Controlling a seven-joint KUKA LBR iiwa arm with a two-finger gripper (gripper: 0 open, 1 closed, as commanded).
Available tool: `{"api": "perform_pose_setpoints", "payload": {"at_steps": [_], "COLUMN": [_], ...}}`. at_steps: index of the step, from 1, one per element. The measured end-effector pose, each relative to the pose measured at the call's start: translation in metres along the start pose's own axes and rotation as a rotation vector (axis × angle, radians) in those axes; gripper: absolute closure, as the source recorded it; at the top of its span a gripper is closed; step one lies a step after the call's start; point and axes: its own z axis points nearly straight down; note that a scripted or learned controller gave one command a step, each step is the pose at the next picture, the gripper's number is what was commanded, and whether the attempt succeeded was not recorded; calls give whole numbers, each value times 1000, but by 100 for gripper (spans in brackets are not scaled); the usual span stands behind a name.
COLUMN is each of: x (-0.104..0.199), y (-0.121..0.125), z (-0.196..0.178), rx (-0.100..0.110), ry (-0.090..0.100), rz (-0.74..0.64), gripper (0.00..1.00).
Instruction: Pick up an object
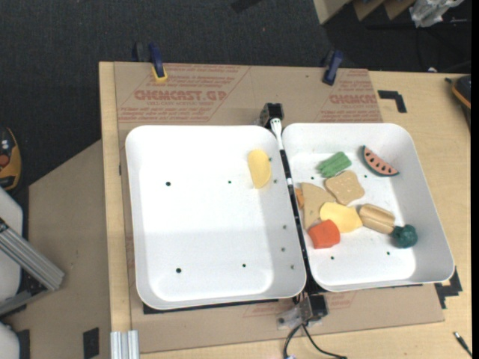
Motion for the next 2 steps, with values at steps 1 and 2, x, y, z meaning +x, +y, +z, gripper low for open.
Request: {"api": "perform_pose_setpoints", "payload": {"at_steps": [1, 2], "x": [0, 0], "y": [0, 1], "z": [1, -11], "rx": [1, -5], "ry": [0, -2], "rz": [0, -1], "gripper": [0, 100]}}
